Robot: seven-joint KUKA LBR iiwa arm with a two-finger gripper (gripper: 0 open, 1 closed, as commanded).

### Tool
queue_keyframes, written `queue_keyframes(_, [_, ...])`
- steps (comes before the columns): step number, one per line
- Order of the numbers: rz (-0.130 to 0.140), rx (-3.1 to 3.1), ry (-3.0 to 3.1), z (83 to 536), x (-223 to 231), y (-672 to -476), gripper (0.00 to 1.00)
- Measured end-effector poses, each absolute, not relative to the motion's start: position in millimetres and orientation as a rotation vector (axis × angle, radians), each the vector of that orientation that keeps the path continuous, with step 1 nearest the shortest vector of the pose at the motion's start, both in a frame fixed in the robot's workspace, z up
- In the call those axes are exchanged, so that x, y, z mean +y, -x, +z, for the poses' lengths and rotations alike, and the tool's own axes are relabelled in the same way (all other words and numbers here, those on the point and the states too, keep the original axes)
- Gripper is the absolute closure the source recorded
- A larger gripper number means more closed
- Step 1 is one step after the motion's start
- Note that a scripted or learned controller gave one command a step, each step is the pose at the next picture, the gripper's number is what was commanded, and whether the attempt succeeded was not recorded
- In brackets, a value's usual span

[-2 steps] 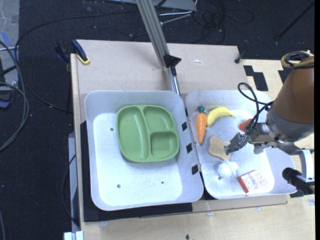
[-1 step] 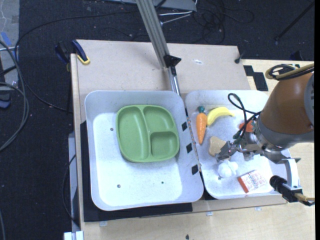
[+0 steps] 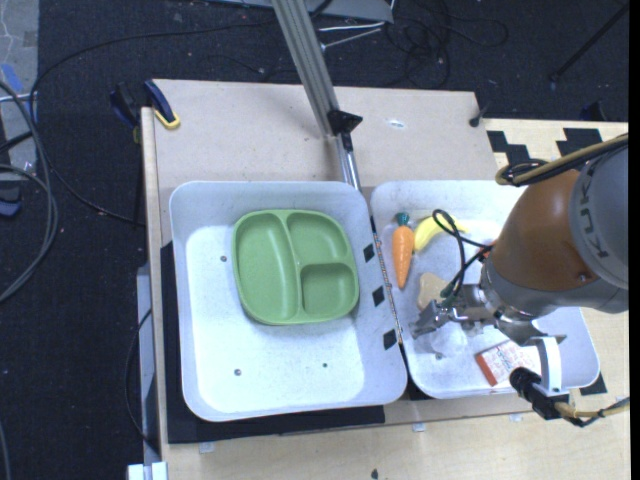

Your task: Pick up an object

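In the right bin lie an orange toy carrot with a green top, a yellow banana beside it, a tan piece and a red-and-white packet. My gripper hangs low over the bin's middle, just below the tan piece, above a pale clear object. The grey and orange arm covers much of the bin's right side.
The left bin holds a green divided plate. A slanted metal pole runs from the top of the view down to the gap between the bins. Cables loop near the gripper.
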State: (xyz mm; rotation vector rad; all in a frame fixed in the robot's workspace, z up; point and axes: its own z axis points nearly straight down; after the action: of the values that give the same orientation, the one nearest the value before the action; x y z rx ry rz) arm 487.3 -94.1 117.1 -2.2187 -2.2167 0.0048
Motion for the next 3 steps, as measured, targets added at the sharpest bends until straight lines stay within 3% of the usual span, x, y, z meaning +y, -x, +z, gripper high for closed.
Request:
queue_keyframes(1, [0.001,-2.218,2.223,130.4,-94.8,-488.4,1.0])
queue_keyframes(3, [-0.004,-2.228,2.22,239.5,-84.8,-491.1,1.0])
